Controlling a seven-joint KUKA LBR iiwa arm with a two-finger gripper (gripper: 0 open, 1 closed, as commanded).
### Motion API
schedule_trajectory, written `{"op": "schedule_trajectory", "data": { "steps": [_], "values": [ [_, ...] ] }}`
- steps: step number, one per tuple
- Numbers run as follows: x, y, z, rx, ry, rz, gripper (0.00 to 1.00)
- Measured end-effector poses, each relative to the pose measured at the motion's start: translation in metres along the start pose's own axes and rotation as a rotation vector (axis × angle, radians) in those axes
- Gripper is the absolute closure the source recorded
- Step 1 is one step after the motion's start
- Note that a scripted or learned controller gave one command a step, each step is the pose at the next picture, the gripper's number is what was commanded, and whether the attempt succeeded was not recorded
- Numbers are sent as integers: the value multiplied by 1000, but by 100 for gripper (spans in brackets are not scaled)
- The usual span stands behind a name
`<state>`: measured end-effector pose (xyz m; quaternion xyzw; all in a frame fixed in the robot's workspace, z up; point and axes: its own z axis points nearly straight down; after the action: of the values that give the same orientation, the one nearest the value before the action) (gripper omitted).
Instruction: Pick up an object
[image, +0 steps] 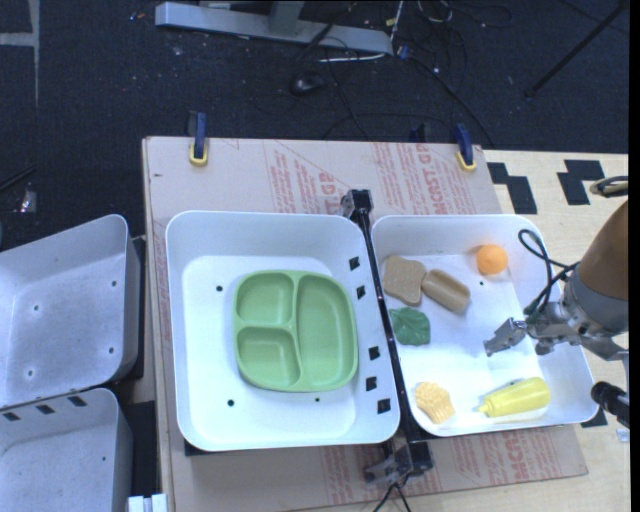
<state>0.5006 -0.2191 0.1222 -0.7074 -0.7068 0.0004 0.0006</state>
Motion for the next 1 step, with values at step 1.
{"op": "schedule_trajectory", "data": {
  "steps": [1],
  "values": [
    [0,0,-11,-2,-1,-1,100]
  ]
}}
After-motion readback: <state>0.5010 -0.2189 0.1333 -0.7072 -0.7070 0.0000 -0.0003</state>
